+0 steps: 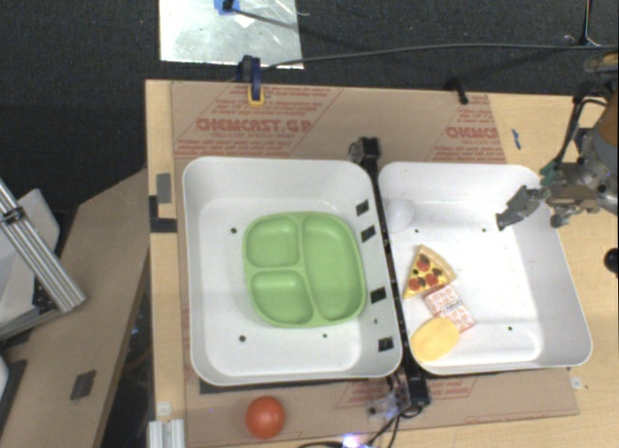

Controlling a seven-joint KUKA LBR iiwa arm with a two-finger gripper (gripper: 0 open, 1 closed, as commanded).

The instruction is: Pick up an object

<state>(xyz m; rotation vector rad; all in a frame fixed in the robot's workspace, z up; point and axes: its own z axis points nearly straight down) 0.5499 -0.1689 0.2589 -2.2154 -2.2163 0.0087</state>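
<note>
In the right bin [513, 282], near its left wall, lie a toy pizza slice [427, 271], a small pink and white packet [454, 307] and a round yellow piece [434, 339], close together. My gripper [531, 221] hangs over the bin's upper right part, well to the right of and above these toys. Its two dark fingers are spread open, with nothing between them. One finger [513, 208] points down and left.
A green divided plate [303, 268] lies in the middle of the left bin [208, 194]. A red ball [265, 416] rests on the bench in front of the left bin. Black clips run along the wall between the bins.
</note>
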